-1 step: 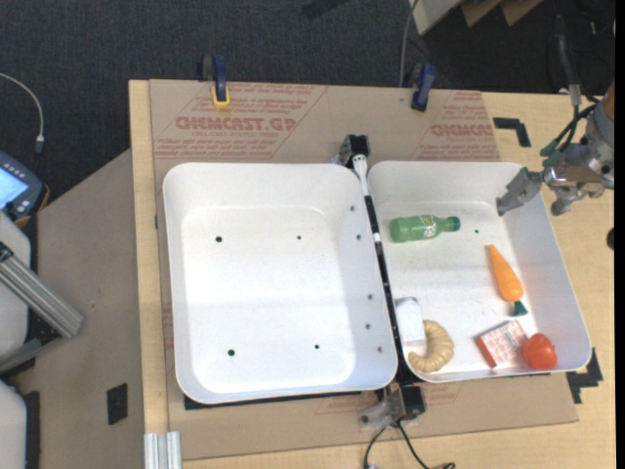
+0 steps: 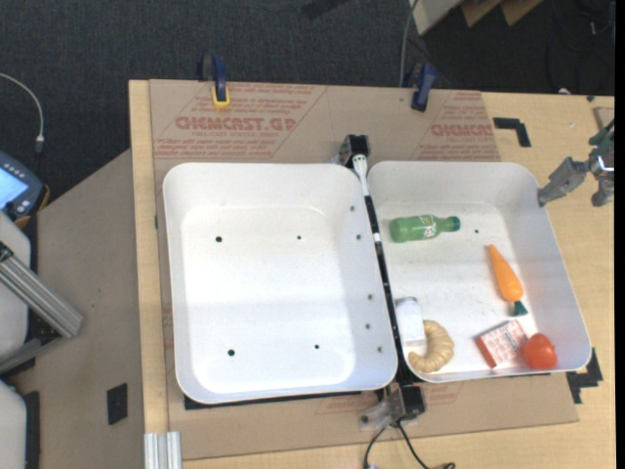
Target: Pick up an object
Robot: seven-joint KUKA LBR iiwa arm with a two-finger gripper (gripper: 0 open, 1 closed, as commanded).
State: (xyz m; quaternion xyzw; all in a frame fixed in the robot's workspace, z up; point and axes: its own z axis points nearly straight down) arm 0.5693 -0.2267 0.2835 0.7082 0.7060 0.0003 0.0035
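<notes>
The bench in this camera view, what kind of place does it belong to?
Probably a robot test lab: two shallow white bins sit on a protective board held by blue clamps, toy food like a carrot and green bottle lies inside, and cables run around.

On the tabletop [image 2: 293, 115], the right bin [image 2: 547, 252] held a green bottle [image 2: 423, 228], a carrot [image 2: 505, 275], a croissant [image 2: 434, 347], a red packet [image 2: 500, 344] and a tomato [image 2: 539, 351], while the end effector [image 2: 586, 171] hung by the right edge.

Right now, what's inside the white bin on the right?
The right bin holds a green bottle, carrot, tomato, red packet, croissant and a white item partly covered by the croissant.
</notes>
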